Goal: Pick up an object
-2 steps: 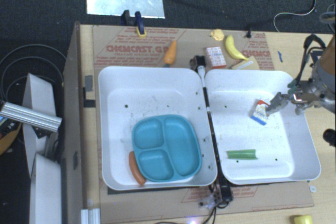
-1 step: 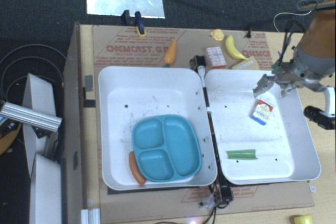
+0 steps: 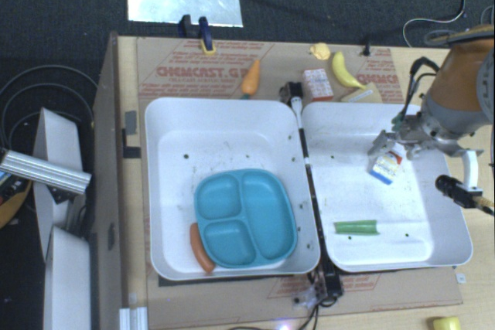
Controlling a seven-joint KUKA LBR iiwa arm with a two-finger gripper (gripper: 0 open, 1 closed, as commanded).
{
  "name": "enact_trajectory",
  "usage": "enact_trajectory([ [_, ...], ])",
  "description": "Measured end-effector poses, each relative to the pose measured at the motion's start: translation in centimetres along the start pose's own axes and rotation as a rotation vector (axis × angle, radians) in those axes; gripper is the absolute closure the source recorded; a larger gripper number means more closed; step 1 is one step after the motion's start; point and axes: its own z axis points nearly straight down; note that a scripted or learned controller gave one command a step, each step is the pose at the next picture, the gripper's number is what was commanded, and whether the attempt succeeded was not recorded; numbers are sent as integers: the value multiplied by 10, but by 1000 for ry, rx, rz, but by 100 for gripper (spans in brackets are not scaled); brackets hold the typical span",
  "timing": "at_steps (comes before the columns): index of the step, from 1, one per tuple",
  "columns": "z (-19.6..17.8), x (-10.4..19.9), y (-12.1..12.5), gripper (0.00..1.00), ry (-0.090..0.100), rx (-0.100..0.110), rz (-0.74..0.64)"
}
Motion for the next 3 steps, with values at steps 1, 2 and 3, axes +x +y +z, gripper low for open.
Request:
enact_trajectory([
  [1, -16, 1, 2, 100, 0, -8, -3],
  [2, -29, -28, 10, 100, -1, -8, 0],
  [3, -29, -26, 10, 0, -1, -7, -1],
])
